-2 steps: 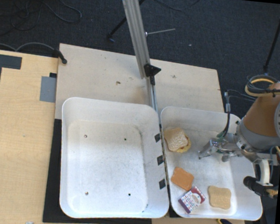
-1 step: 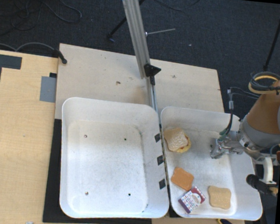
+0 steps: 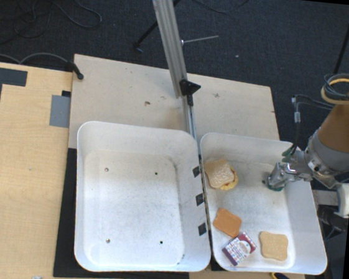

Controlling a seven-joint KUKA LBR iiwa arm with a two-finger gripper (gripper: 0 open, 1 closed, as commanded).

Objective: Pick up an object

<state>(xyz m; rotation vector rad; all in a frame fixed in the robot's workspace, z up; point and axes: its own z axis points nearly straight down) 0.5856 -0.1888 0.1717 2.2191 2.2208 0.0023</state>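
The right bin (image 3: pixel 258 148) holds a round sandwich bun (image 3: pixel 221 173) near its left wall. Below it lie an orange cracker-like square (image 3: pixel 227 222), a small red and white packet (image 3: pixel 239 249) and a tan toast slice (image 3: pixel 273 246). My gripper (image 3: pixel 277 181) hangs over the right side of this bin, well to the right of the bun and above the toast slice. Its tip looks low, close to the bin floor, with no object seen between the fingers.
The left bin (image 3: pixel 91 157) sits beside the right one, with black clips (image 3: pixel 196 198) along the shared wall. A slanted metal rail (image 3: pixel 172 48) rises behind the bins. A wooden table (image 3: pixel 15 167) lies to the left.
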